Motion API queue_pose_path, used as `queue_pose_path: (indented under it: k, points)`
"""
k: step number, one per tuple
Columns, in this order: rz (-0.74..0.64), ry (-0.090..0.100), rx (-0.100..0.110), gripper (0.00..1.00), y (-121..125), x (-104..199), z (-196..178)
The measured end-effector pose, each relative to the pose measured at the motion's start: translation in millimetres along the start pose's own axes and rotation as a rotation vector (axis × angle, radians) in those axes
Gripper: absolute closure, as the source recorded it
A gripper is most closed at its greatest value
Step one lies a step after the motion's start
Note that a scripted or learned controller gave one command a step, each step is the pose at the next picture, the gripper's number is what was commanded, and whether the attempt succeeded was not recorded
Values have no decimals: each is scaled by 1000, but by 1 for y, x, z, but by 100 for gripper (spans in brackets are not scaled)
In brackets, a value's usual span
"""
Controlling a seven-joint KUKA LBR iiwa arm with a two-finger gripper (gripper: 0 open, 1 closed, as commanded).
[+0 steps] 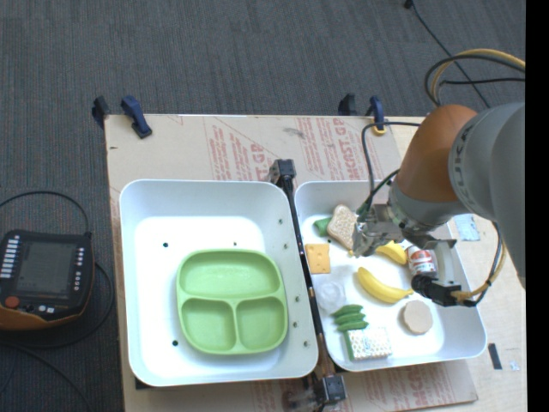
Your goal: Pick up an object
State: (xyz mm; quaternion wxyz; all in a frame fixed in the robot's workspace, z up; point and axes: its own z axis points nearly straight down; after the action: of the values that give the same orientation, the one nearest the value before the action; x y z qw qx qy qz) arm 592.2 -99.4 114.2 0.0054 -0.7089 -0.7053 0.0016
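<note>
Gripper (367, 237) is positioned low over the upper middle of the right bin (470, 337), at the end of the grey arm (489, 157) that enters from the right with its orange band (431, 148) above the wrist. Finger separation cannot be determined from this angle, and no item can be confirmed between the fingers.

Directly beside the gripper on its left lies a speckled cracker-like slab (342, 224), tilted, with a green item (322, 227) partly tucked under its left edge. A small yellow piece (394, 252) sits just right of the gripper, and next to that a small can with a red label (422, 260) lies close under the wrist.

Further contents of the right bin: an orange square (318, 258) near the left wall, a banana (381, 286) at centre, a clear crumpled item (331, 295) below the square, green pea pods (349, 318), a speckled rectangular block (370, 344) at the near edge, and a tan round disc (418, 318) towards the near right corner.

The left bin (146, 221) holds a green divided tray (232, 300) with three compartments, lying flat.

Both bins rest on a cardboard-covered bench (214, 144). A handheld control pendant (45, 277) lies on the carpet to the left.
</note>
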Motion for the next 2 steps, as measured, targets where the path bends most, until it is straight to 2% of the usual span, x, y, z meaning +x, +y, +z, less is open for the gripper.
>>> queue_pose_path:
  k: [1,2]
  points:
    - [1,0,0,0,0,0,0]
    - [-7,-4,-10,0,4,18,24]
